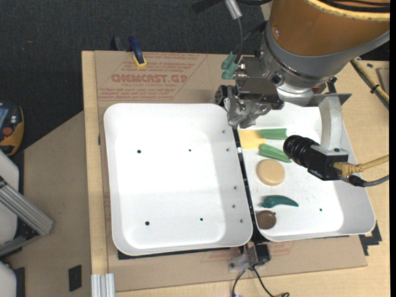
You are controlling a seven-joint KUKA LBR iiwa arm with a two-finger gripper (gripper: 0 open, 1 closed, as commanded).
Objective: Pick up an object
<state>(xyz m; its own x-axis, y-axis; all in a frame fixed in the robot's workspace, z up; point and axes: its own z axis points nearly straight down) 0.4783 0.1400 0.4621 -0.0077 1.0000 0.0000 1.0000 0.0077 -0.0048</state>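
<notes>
Gripper (238, 117) poised above my yellow flat foam block (250, 140), finger state beyond telling.
Beside that block, green sticks (273, 142) look light, stiff; I'd pinch mid-length.

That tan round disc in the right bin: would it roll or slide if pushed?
The tan disc lies flat, so it would probably slide, not roll. It looks thin and low, likely light but awkward to pinch. The bin looks smooth, so it may skid easily.

The gripper (242, 117) hangs over the right bin's (352, 218) far left corner, beside a yellow block (250, 140) and green pieces (273, 133).
</notes>
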